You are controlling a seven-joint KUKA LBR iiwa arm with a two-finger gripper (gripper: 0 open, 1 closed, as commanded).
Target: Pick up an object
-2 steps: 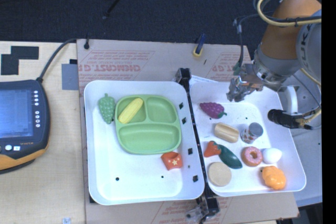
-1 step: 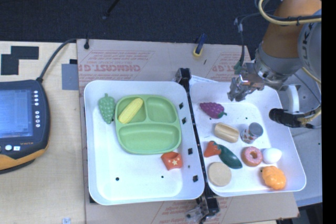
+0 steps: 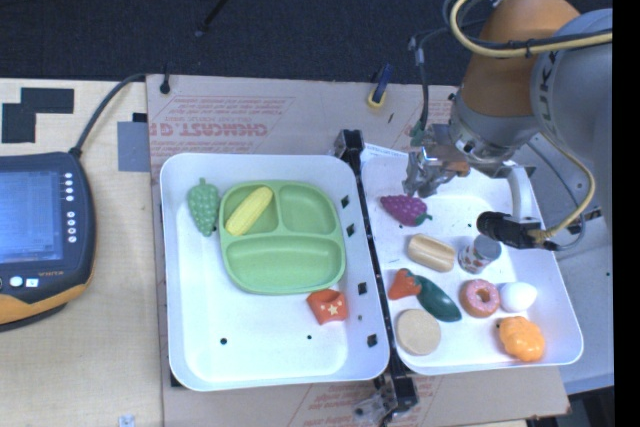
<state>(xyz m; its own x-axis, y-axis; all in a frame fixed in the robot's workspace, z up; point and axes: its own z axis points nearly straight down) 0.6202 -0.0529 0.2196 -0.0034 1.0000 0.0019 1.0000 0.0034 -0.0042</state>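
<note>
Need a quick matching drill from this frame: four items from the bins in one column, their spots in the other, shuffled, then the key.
Things:
1. corn
2. green grapes
3. purple grapes
4. orange block

Places:
A. right bin, just below the gripper
B. left bin floor, left of the green tray
C. in the tray's upper-left compartment
D. left bin floor, below the tray's right corner

Pairs: 1-C, 2-B, 3-A, 4-D

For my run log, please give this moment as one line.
arm: over right bin | end effector: above purple grapes | grasp: none seen | left bin: green tray, corn
</note>
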